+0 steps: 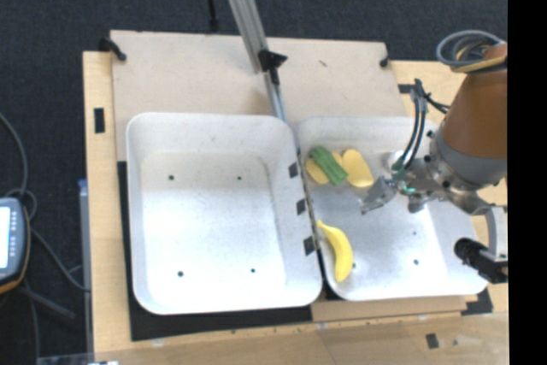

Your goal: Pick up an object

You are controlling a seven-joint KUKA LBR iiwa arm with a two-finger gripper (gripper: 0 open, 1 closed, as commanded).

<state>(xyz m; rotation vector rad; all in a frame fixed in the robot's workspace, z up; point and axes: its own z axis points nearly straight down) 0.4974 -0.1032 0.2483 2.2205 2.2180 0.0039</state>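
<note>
The bench point(214, 55) carried two shallow white bins set side by side, their inner rims touching along the middle. The left bin point(214, 218) occupied the bench's left and centre. The right bin point(385, 269) lay against the bench's right edge and held all the loose items. The arm point(479, 115) reached in over the right bin's right rim, its orange band above the wrist. The gripper point(380, 194) hung over the centre of the right bin, pointing toward the left rim; the separation of its jaws could not be determined, and no item was seen between them. A banana point(336, 248) lay against the right bin's left rim, near its front corner. A green object point(327, 164) lay slantwise across two yellow pieces point(357, 168) near the back left corner, touching both, just beside the gripper.
</note>
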